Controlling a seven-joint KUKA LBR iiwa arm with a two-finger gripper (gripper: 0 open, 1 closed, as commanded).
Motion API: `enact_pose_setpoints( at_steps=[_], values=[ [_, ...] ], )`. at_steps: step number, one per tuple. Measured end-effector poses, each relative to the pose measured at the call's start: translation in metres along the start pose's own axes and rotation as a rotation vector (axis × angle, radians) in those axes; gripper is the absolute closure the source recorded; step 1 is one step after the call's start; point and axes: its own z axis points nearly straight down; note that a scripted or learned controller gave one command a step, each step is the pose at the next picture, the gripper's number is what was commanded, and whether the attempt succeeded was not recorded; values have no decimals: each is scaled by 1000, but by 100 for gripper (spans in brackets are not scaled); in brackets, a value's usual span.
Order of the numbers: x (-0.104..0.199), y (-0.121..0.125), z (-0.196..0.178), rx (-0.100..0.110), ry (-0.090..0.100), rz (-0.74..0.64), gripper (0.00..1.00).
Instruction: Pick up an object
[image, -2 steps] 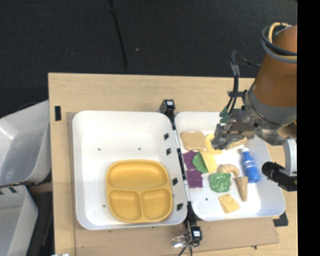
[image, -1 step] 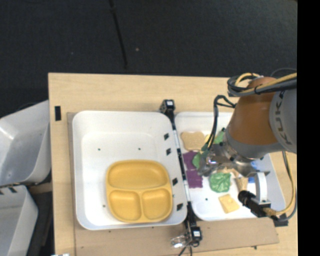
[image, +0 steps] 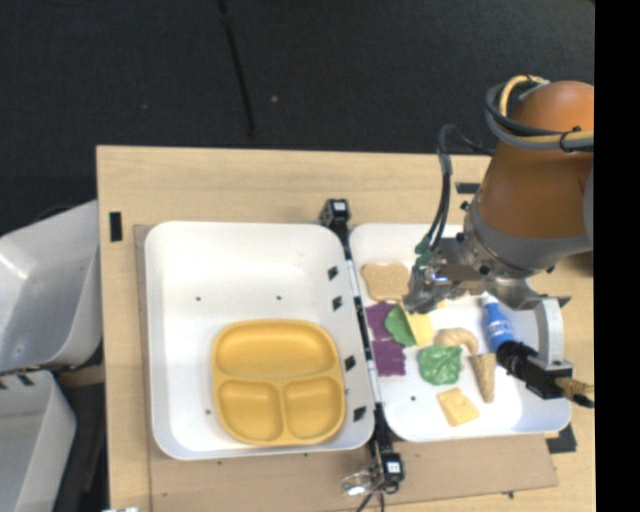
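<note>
My gripper (image: 422, 290) hangs low over the upper left part of the right bin (image: 500, 428), beneath the orange-banded wrist. It is just above a yellow piece (image: 421, 329) and a green leaf-shaped toy (image: 399, 325), with a tan toast slice (image: 384, 279) to its left. A purple object (image: 384, 345) lies along the bin's left wall. Lower down sit a green broccoli-like toy (image: 440, 364), a pale croissant shape (image: 456, 338), an ice-cream cone (image: 484, 374), a blue bottle (image: 494, 323) and a yellow cracker (image: 458, 407). I see nothing lifted off the bin floor.
The left bin (image: 190, 270) holds a yellow divided plate (image: 277, 380) in its lower right part. A divider with black clips (image: 352, 300) separates the bins. The arm's bulk covers the right bin's upper right corner.
</note>
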Motion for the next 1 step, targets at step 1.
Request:
enact_pose_setpoints(
  at_steps=[1],
  values=[
    [15,21,77,18,-1,4,100]
  ],
)
